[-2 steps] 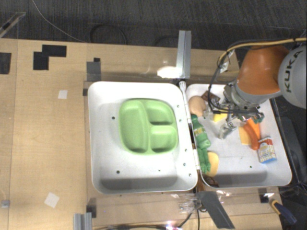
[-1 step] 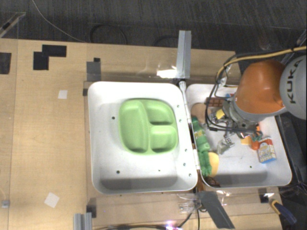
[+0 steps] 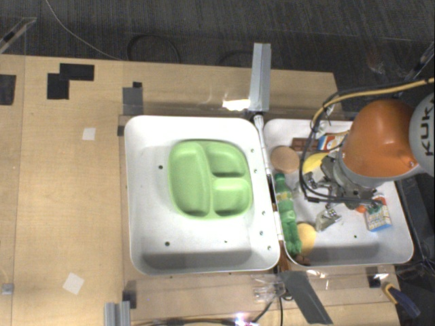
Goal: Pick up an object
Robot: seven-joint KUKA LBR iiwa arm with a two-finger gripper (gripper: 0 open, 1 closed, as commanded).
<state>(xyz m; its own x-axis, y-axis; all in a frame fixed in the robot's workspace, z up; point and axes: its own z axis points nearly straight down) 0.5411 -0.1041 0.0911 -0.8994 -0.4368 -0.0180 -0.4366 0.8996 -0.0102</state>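
Note:
The arm reaches down into the right bin, its orange band covering the wrist and the gripper below it. Around it lie several small objects: a tan round ball, a yellow object partly under the arm, a green bottle-like item along the bin's left wall, a yellow ball near the front, a small silvery piece and a small box with orange and blue print. The arm hides the fingers, so nothing can be seen held.
The left bin holds a green divided tray. A grey metal post stands behind the seam between the bins. Black cables loop off the wrist over the right bin. Wooden bench spreads to the left.

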